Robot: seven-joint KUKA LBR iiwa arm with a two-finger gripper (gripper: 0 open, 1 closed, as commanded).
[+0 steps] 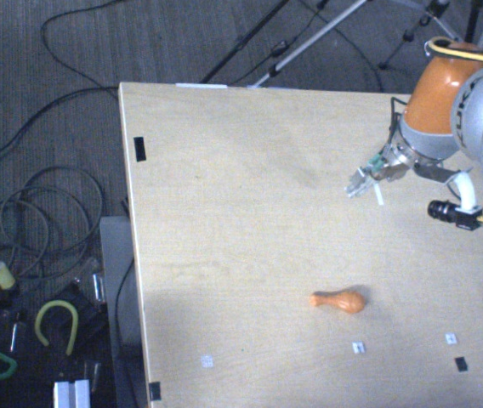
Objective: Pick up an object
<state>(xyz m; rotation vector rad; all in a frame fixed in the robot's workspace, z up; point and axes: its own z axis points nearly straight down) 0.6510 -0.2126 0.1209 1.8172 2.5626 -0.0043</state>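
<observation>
While the gripper (362, 184) hangs upper right, finger state untellable, the orange toy (340, 300) is seen lying crosswise well below it

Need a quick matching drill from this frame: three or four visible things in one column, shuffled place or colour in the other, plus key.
Things:
1. gripper
2. orange object
3. black marker
4. green hook

Descriptions:
A. on the floor, left of the bench
B. lower middle of the wooden surface
C. upper right, above the surface
D. near the surface's left edge

Pairs: 1-C, 2-B, 3-D, 4-A
</observation>
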